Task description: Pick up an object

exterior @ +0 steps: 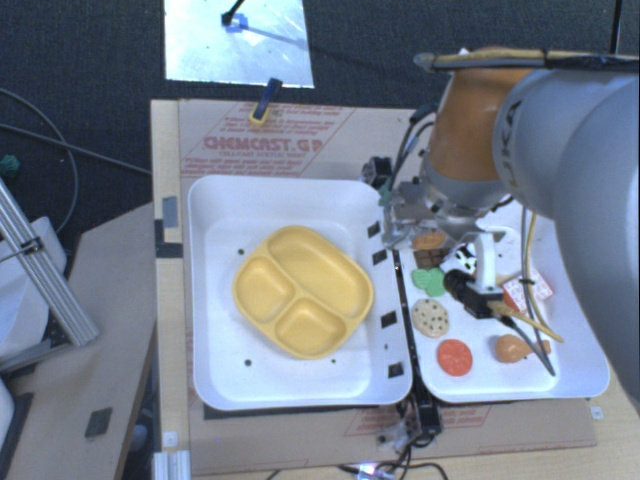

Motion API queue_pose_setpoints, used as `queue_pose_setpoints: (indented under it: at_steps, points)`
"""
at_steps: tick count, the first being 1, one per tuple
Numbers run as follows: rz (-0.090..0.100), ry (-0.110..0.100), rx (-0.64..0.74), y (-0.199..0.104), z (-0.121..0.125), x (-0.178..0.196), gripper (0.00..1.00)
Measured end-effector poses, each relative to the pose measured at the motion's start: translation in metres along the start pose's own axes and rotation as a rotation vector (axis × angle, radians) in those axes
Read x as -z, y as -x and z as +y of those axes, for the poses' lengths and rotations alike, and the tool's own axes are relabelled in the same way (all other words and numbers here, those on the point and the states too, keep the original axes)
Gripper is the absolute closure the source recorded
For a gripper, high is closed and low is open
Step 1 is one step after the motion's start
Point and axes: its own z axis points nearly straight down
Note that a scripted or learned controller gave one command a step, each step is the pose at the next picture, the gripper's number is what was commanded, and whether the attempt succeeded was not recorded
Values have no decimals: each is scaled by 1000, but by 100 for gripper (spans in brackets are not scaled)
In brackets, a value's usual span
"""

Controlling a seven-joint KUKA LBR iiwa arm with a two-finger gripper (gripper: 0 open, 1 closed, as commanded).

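Observation:
My gripper [430, 236] hangs over the near-left part of the right bin [580, 368], close to the wall between the two bins. Right under it are a small tan piece [431, 240] and a dark brown piece [428, 259]; whether it touches them I cannot tell. In front of these lie a green piece [430, 282], a speckled cookie [431, 316] and a red disc [455, 357]. An orange-brown lump [512, 348] sits at the bin's front right, a red-and-white packet [527, 290] behind it. A black-and-white item [462, 260] is partly hidden by the wrist.
The left bin [215, 228] holds a yellow divided plate [303, 290], tilted diagonally. The bulky grey arm with its orange band [475, 118] covers the back of the right bin. Both bins rest on cardboard [270, 143]. A metal frame [40, 268] stands at the left.

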Motion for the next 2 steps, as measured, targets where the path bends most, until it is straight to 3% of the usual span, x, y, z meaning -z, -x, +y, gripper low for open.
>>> queue_pose_setpoints:
  at_steps: [1, 2]
  points:
    - [0, 2, 6, 0, 1, 10, 100]
    - [2, -12, -9, -40, -67, -23, 100]
